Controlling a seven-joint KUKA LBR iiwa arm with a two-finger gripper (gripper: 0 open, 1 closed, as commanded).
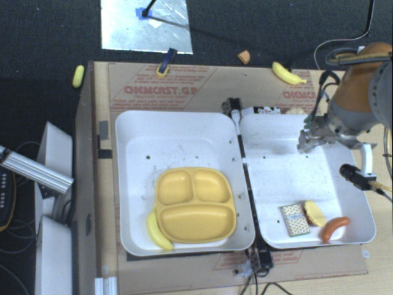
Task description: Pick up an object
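We log the jaws [309, 141] low over the far end of the right bin [276, 177], near its back wall. Whether they are released or clenched we cannot tell; nothing shows between them.

Candidate things all lie well apart from the jaws, toward the bin's near corner: a patterned card [295, 219], a yellow wedge [315, 213] touching it, and a sausage [334, 228] just beside the wedge, against the front rim.

In the left bin [135, 165], farther off still, sits a yellow tray [195, 204] with a banana [158, 231] tucked at its edge.

Risks as we judge them: bare floor lies under the jaws, so closing here would take nothing. The three things crowd together, so a descent there may nudge one aside or catch two. The card lies flat and may slip. The sausage hugs the rim, which could block a finger.
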